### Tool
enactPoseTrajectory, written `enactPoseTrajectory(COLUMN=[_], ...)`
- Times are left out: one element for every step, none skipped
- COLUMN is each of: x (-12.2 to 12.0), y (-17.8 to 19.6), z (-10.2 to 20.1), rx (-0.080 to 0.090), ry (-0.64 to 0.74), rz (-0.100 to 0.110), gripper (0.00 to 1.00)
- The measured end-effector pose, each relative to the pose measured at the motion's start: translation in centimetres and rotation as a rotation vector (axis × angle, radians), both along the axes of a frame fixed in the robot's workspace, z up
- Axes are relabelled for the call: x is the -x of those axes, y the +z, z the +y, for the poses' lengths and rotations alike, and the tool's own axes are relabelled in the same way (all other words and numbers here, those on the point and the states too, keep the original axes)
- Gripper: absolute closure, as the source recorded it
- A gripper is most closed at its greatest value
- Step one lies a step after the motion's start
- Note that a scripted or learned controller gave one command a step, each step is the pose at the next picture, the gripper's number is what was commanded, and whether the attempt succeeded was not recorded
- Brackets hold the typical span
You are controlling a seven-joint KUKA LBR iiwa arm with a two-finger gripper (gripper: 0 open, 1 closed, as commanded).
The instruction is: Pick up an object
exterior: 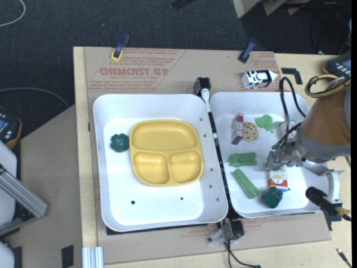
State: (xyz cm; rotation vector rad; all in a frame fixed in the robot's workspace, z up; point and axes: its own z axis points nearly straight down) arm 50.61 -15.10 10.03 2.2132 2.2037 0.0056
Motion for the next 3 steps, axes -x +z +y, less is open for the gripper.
enactPoseTrajectory(x=[0.2,0.9,0.8], y=[6.3,12.2,12.5], z=[-0.3,-0.4,-0.4], rx=[-0.007,-0.008,-0.009], ry=[0.005,0.005,0.006], rz=[0.008,0.008,0.012], gripper=[1.0,1.0,1.0])
